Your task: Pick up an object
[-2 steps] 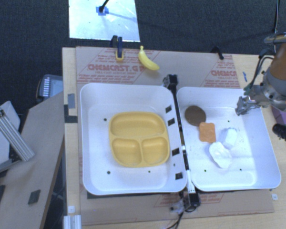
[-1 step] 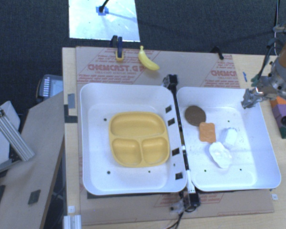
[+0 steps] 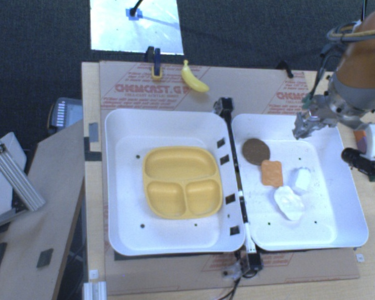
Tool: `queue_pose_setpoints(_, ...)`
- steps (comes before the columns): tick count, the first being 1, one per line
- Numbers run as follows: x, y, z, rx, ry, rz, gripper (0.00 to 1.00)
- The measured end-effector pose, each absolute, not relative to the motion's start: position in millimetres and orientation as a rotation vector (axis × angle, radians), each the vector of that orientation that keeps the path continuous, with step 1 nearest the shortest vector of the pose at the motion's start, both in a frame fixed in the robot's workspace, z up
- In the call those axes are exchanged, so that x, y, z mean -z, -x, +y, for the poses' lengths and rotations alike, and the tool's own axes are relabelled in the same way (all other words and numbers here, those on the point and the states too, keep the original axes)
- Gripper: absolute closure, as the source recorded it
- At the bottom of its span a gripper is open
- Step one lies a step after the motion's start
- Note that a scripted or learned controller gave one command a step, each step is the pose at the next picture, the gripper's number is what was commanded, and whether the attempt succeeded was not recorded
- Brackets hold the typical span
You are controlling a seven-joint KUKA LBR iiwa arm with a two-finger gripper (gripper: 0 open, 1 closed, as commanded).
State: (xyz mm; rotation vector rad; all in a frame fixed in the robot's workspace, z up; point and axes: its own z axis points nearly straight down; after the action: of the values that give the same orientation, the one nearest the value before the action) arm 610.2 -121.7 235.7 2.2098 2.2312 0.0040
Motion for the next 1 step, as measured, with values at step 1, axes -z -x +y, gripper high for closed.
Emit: queue_pose_setpoints(1,-241.5,-604.4,-72.1,-0.004,-2.21,2.233,1.0)
